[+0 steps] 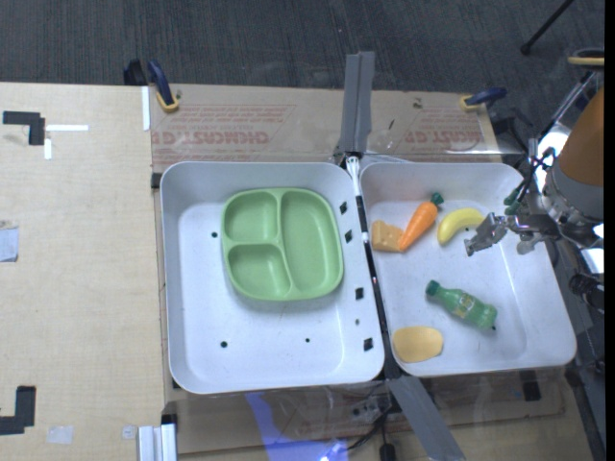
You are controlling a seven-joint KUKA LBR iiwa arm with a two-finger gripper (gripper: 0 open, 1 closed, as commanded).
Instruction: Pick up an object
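Observation:
The right bin holds an orange carrot, a yellow banana, an orange wedge, a green bottle lying on its side and a flat yellow-orange piece. My gripper hangs over the right side of this bin, just right of the banana and above the bottle. Its two fingers stand apart, open, with nothing between them. One fingertip is close to the banana's right end.
The left bin carries a green divided plate. A grey divider runs between the two bins. Cardboard lies behind the bins, and clamps sit at its corners.

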